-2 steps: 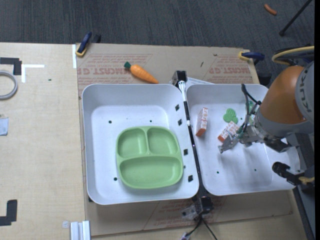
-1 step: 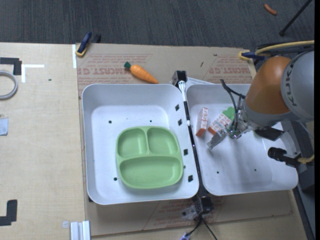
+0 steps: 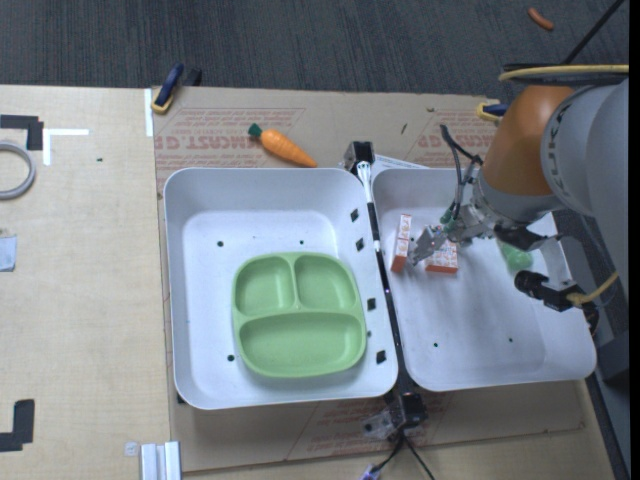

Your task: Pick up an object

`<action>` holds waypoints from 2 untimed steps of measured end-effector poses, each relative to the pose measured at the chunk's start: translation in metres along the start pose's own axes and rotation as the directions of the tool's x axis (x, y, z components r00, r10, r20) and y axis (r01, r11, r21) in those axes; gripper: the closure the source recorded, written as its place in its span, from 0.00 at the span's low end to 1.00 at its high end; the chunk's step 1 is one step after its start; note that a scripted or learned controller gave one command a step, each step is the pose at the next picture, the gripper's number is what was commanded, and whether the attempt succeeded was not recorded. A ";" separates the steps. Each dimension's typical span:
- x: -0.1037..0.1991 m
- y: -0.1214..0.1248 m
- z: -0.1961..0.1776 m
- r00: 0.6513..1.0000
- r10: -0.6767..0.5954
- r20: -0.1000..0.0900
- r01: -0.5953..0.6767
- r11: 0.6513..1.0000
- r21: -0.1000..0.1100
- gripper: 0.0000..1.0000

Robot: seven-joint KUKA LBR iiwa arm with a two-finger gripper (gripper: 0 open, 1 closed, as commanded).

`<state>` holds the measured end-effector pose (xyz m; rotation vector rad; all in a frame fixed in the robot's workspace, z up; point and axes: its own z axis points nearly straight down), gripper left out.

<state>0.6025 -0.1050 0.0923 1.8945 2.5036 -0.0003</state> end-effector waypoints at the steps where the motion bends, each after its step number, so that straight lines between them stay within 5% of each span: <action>1: 0.000 0.000 -0.009 1.000 -0.002 0.001 0.002 1.000 0.000 1.00; 2: 0.054 -0.028 -0.100 0.988 0.156 -0.001 -0.156 0.988 0.002 1.00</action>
